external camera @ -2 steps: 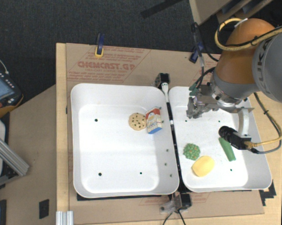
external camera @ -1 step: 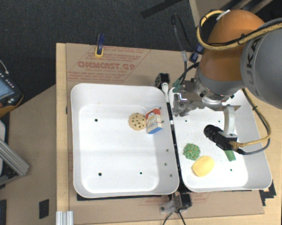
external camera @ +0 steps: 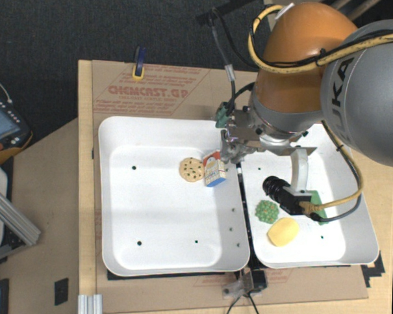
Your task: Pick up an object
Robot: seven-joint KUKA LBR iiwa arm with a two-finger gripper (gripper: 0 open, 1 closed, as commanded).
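Arm (external camera: 362, 76): enters from your right and takes up the upper right of the view. Its grey casing is cut off by the top and right edges, so you see the orange band (external camera: 305, 41) and the wrist below it but none of the joints further back. The wrist points down and leans toward the left, ending over the seam between the bins.

Cardboard sheet (external camera: 160, 86): lies under both bins, with red print along its far side that is readable only in part.

Left bin (external camera: 116, 201): fully in view. Right bin (external camera: 352, 241): its far half is hidden under the wrist and cables.

Gripper (external camera: 232, 148): low over the left bin's far right corner, right at the top of the small carton (external camera: 214, 171). Its tip is a dark clutter against the wrist — you cannot tell how wide it stands, nor whether it has hold of the carton.

Small carton: in the left bin, tilted, just beside the wall it shares with the right bin.

Cookie (external camera: 191, 169): flat, just left of the carton — touching or a hair apart, not resolvable.

Yellow piece (external camera: 283, 232) and green knobbly piece (external camera: 267, 211): in the right bin's near left part, close together.

Blue clip (external camera: 140, 58): on the sheet's far edge.
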